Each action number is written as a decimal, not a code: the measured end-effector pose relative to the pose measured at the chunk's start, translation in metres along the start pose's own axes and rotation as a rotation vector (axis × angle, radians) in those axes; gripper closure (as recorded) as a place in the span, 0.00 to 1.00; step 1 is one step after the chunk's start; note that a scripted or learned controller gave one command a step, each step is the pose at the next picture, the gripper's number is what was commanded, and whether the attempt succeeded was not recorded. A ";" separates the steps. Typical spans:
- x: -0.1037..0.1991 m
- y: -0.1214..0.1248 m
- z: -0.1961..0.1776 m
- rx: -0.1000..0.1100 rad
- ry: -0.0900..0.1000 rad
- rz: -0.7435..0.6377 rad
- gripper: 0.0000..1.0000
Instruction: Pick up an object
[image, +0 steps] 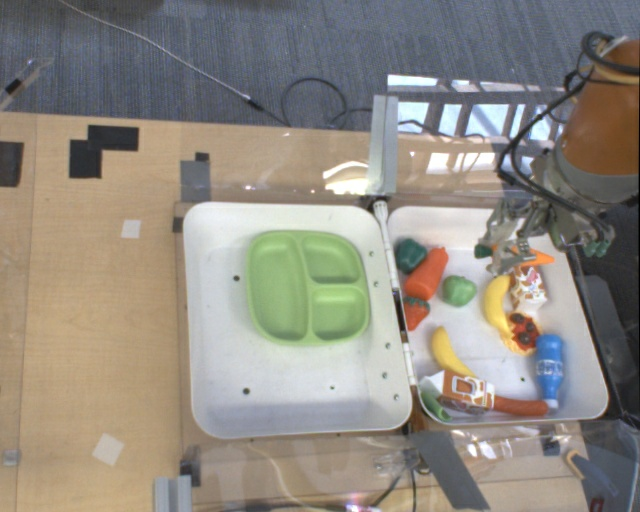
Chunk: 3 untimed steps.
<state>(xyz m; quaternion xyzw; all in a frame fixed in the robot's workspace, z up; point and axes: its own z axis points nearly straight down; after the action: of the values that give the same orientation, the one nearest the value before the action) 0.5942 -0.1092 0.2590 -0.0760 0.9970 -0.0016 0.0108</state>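
**Right Bin: Contents and Arm Position**

Over the far right part of the right bin (590, 330), my jaws (505, 252) hang low, just above a small orange-and-white packet (528, 285). Whether they are spread or pressed together I cannot tell; the fingers are too tangled with cables and shadow to read, and I see nothing clearly between them.

Right bin, items:
- yellow banana (495, 303), near the far right, just left of the packet
- second yellow banana (449, 352), nearer the middle of the bin
- red-and-yellow round piece (520, 333), just below the packet
- blue bottle (549, 368) with a white cap end, at the near right
- green round piece (459, 291), mid-bin
- orange-red carrot-like piece (428, 273), tilted, beside a dark green piece (408, 252) at the far left
- small red piece (415, 312) against the left wall
- long red-orange item (510, 406) lying along the near wall, touching a small orange-and-white carton (468, 390)

Left bin (220, 390), items:
- one light green divided plate (306, 286), three compartments, lying flat near the middle

Both bins sit side by side on the wooden bench (80, 330).
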 end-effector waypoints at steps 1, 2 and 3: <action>-0.077 0.029 -0.032 -0.004 0.008 0.109 1.00; -0.068 -0.027 0.075 -0.005 0.016 -0.123 1.00; -0.062 -0.072 0.165 -0.011 0.017 -0.397 1.00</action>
<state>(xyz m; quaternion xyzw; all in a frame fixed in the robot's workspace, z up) 0.6695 -0.1709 0.0954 -0.2714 0.9625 0.0009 0.0013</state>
